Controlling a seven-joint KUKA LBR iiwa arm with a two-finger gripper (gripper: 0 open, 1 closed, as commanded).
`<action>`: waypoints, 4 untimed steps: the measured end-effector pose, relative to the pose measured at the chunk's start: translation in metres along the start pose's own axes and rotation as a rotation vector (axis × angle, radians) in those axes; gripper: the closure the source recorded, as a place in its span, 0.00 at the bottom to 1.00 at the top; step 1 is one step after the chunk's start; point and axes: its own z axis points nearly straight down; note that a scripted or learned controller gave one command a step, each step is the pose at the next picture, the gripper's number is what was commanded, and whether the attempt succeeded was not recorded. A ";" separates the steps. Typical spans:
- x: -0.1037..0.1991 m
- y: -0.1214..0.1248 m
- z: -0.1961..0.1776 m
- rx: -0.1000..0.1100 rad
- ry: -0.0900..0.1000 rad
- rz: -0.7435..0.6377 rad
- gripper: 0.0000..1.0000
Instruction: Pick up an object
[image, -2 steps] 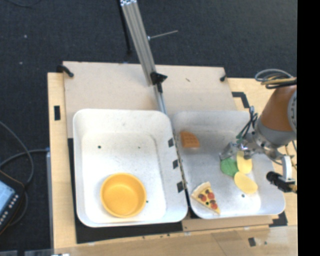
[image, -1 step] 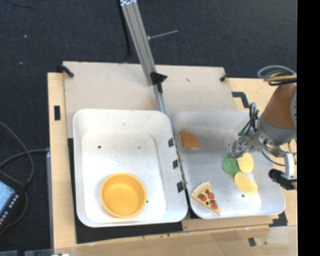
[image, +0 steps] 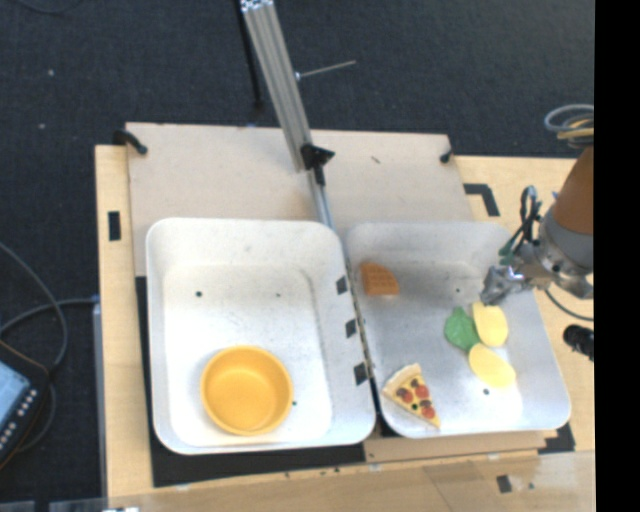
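The gripper (image: 497, 285) was found low over the right bin (image: 430, 250), near its far right side, with the arm (image: 572, 215) reaching in over the right rim. Whether its grip was released or clenched could not be told, as the tip was too small and blurred. Nothing was seen carried, so the pick was judged not yet made; descent, closure and lift were left to do.

The nearest candidates were noted just below the gripper: a yellow piece (image: 491, 324) beside a green piece (image: 461, 329), the two touching or nearly so, and a second yellow piece (image: 492, 367) just beneath. A toy pizza slice (image: 411, 393) was recorded at the near rim, and a brown bread-like piece (image: 379, 280) close to the divide between bins. A yellow bowl (image: 247, 389) was observed alone in the left bin (image: 200, 260).

Open floor was noted mid-bin; crowding about the yellow and green pieces was judged a risk.
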 end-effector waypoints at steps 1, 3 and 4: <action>0.007 -0.001 -0.048 -0.005 0.000 -0.008 1.00; 0.050 0.022 -0.099 -0.002 0.002 -0.009 1.00; 0.100 0.038 -0.084 0.002 0.002 -0.010 1.00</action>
